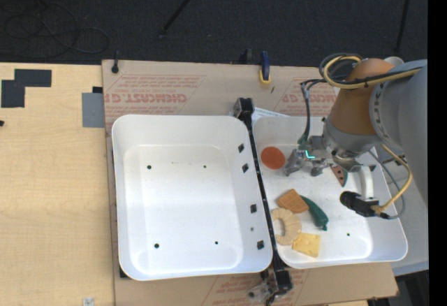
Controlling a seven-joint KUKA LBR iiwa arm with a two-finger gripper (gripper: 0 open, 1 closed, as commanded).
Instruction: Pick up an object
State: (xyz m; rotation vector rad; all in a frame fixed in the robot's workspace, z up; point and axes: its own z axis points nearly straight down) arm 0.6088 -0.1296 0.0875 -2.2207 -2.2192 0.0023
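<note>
My gripper (304,167) hangs low in the right bin (391,245), in its upper middle part. Its fingers spread apart with nothing between them. A round orange-red disc (272,156) lies just left of the fingers. Below the gripper sit an orange wedge (292,201), a dark green elongated piece (315,212), a pale beige ring (284,226) and a yellow cheese-like slice (306,245). A small brown piece (339,175) lies to the right of the gripper, partly under the wrist.
The left bin (133,158) is wide and white. A black divider (253,179) with clips runs between the two bins. The arm covers the right bin's upper right corner.
</note>
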